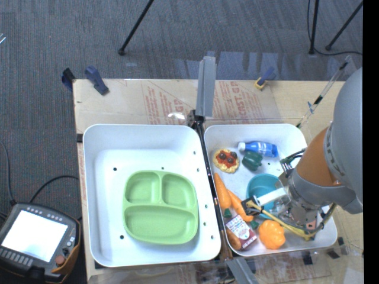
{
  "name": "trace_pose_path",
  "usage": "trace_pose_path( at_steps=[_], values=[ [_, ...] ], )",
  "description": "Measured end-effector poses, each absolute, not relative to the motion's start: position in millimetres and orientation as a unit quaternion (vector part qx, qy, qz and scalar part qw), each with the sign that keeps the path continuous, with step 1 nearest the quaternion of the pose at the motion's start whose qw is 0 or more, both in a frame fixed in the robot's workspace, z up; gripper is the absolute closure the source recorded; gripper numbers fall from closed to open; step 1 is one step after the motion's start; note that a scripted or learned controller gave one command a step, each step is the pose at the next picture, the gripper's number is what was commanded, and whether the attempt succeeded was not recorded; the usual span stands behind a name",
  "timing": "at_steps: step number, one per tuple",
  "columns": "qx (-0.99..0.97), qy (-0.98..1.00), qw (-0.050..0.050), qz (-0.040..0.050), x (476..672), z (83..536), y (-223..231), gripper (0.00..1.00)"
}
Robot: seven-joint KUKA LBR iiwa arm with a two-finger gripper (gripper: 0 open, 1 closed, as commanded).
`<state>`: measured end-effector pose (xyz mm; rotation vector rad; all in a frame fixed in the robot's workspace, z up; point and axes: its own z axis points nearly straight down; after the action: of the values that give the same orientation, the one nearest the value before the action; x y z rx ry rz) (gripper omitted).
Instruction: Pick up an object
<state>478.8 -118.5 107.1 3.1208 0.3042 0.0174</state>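
The right bin [294, 134] holds several toy foods. A small pizza slice [227, 159] lies at its back left, with a blue bottle [259, 148] and a dark green pepper [251, 161] beside it. A teal bowl [262, 187] sits mid-bin, and a long carrot [225, 197] runs along the left wall. At the front lie a red sauce bottle [241, 231] and an orange fruit [272, 234]. My gripper [295, 215] hangs low over the front right of this bin, just right of the bowl and above the orange fruit.
The left bin [100, 158] holds a green divided plate [160, 207]. A grey upright post [206, 90] stands behind the seam between the bins. A tablet [37, 235] lies on the floor at the lower left. Blue clamps grip the bench's back edge.
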Motion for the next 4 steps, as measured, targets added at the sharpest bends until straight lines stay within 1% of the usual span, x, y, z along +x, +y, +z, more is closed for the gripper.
trace_pose_path(
  at_steps=[1, 2, 3, 4],
  values=[
    [0.995, 0.104, -0.003, -0.0011, 476.2, 187.3, -28.4, 1.00],
    [0.995, 0.100, -0.001, -0.0044, 474.5, 185.1, -28.7, 1.00],
    [0.995, 0.102, -0.001, -0.0049, 474.4, 185.0, -27.8, 1.00],
    [0.994, 0.112, 0.001, -0.0007, 475.7, 138.9, -102.9, 1.00]
  ],
)
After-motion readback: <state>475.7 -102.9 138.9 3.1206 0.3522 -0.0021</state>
